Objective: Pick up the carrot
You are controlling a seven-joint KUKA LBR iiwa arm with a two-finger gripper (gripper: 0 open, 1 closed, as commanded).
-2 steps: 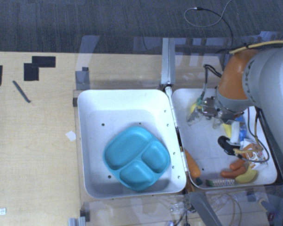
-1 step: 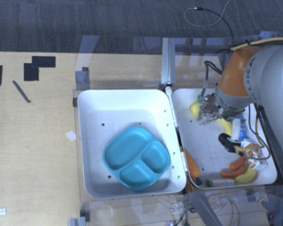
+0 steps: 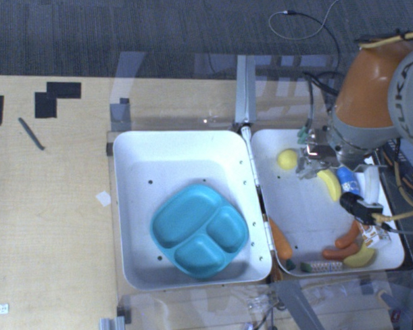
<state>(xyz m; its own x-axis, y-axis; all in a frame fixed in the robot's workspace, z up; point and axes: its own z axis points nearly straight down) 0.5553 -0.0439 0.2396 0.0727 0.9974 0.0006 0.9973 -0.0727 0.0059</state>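
Near edge of bench: wooden bench [image 3: 53,234] carrying two shallow white plastic bins side by side.
Left bin [image 3: 130,197]: holds a turquoise three-compartment plastic plate [image 3: 198,229], lying flat near the bin's middle.
Orange tapered carrot [image 3: 281,241]: lies in the right bin [image 3: 295,198] against its left wall, towards the near corner, running near to far.
Carrot handling: probably light, stiff and smooth, likely a plastic toy; best gripped across its thicker middle, though the wall crowds one side.
Yellow ball [image 3: 287,159]: far left of the right bin, just left of the end effector.
End effector [image 3: 313,158]: hovers over the right bin's far part, well apart from the carrot; whether it is apart or together I cannot tell.
Yellow banana [image 3: 329,184]: just near-right of the end effector.
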